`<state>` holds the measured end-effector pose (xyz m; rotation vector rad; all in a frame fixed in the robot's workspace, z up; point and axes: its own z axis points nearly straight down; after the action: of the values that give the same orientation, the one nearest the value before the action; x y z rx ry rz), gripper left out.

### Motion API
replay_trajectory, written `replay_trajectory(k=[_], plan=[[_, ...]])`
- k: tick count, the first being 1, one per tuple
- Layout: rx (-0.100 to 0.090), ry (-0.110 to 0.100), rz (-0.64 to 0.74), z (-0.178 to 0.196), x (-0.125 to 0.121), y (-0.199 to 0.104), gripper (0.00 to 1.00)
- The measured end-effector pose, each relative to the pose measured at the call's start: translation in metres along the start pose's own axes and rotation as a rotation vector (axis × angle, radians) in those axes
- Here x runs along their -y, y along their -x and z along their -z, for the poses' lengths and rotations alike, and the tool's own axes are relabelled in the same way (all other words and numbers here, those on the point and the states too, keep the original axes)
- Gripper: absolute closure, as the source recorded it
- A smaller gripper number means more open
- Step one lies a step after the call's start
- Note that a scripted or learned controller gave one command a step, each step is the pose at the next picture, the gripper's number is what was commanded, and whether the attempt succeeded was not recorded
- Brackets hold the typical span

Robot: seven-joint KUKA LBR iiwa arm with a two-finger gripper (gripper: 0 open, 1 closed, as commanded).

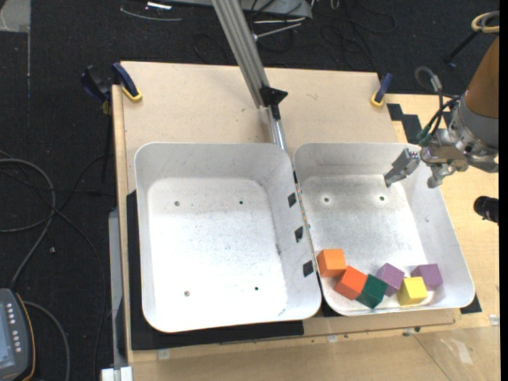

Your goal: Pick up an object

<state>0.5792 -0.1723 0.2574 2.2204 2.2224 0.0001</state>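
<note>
My hand [418, 169] hangs over the far right edge of the right bin [373, 173], fingers spread wide, nothing between them. One finger [399, 169] points in over the bin's far wall; the other sits near the right rim.

All blocks cluster along the right bin's near edge, well apart from the hand. Orange block [331, 260] nearest the bin divide, red-orange block [350, 282] just beside it, green block [371, 290] touching that. Purple block [390, 275] next, then yellow block [413, 290], and a second purple block [429, 275] toward the near right corner.

Left bin [210, 228] sits alongside on the table [198, 105].
</note>
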Motion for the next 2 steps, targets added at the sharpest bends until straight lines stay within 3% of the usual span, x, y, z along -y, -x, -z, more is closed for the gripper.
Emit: replay_trajectory(k=[1,2], plan=[[-0.003,-0.009,-0.002,-0.155,0.027,-0.034,0.00],[0.005,0.006,-0.002,-0.162,-0.048,0.040,0.00]])
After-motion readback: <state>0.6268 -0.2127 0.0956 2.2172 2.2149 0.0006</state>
